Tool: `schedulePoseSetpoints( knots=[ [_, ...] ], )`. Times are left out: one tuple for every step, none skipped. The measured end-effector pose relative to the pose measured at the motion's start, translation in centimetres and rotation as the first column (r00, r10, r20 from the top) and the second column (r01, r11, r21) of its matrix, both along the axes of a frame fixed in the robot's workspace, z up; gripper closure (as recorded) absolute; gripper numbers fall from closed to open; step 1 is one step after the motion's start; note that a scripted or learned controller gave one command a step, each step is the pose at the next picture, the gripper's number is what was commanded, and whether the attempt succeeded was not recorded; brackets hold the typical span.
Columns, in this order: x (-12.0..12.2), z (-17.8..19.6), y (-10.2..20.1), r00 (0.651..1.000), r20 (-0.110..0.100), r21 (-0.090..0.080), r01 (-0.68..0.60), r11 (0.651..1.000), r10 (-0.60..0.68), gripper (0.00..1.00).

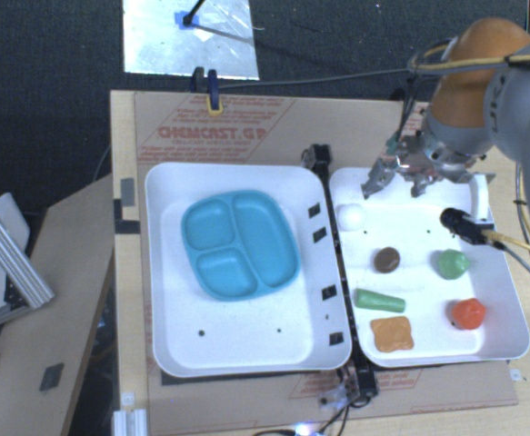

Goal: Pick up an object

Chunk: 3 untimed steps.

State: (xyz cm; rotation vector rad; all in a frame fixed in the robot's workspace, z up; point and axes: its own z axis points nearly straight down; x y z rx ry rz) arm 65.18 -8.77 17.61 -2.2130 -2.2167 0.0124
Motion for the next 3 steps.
schedulePoseSetpoints(
  knots=[
    [0.3, 0.9, 0.0, 1.0, 0.014, -0.001, -0.002, 1.0, 0.002, 0.0],
    [-0.4, -5.0, 0.5, 1.0, 0.011, 0.0, 0.0, 1.0, 0.0, 0.0],
    [-0.3, -9.4, 0.5, 1.0, 0.011, -0.001, 0.0, 1.0, 0.0, 0.0]
  ],
)
